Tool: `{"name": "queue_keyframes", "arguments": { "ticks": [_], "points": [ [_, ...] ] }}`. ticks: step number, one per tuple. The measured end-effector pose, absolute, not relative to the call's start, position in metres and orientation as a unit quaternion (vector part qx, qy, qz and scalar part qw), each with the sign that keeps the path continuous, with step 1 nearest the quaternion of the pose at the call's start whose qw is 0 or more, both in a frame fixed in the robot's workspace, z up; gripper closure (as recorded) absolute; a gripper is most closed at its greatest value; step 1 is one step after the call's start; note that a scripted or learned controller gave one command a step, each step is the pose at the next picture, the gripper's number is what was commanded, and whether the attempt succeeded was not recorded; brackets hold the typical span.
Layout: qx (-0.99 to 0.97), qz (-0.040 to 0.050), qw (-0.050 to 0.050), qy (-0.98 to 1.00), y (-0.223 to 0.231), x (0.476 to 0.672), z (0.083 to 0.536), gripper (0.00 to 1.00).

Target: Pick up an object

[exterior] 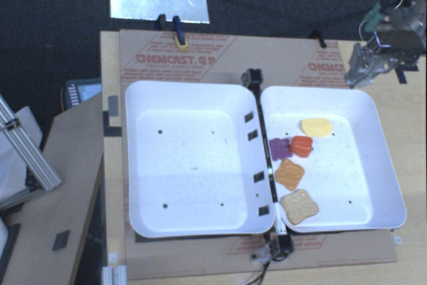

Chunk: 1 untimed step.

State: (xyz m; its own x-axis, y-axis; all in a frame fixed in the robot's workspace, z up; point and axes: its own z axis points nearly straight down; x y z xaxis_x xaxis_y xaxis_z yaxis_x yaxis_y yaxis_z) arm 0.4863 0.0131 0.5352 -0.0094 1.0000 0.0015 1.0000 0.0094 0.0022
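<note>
One gripper (360, 70) hovering past right bin (380, 143) far corner, five toy foods inside

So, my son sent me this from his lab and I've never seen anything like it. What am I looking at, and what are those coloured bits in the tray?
This is one camera fixed above a workbench, looking down at a slant. Two shallow white bins sit side by side: the left bin and the right bin. At the upper right is a robot arm's end effector, the part meant for grasping; it hangs beyond the right bin's far corner, and nothing is seen in it. Its job is to pick up an object. The coloured bits look like toy food lying in the right bin near the divider: a yellow piece, an orange-red piece, a purple piece, an orange piece and a tan cracker-like piece.
</note>
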Motion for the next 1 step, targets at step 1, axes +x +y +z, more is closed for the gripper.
{"name": "queue_keyframes", "arguments": {
  "ticks": [1],
  "points": [
    [0.703, 0.0019, 0.0, 0.711, 0.09, 0.4861, 0.5351, 1.0]
  ]
}}
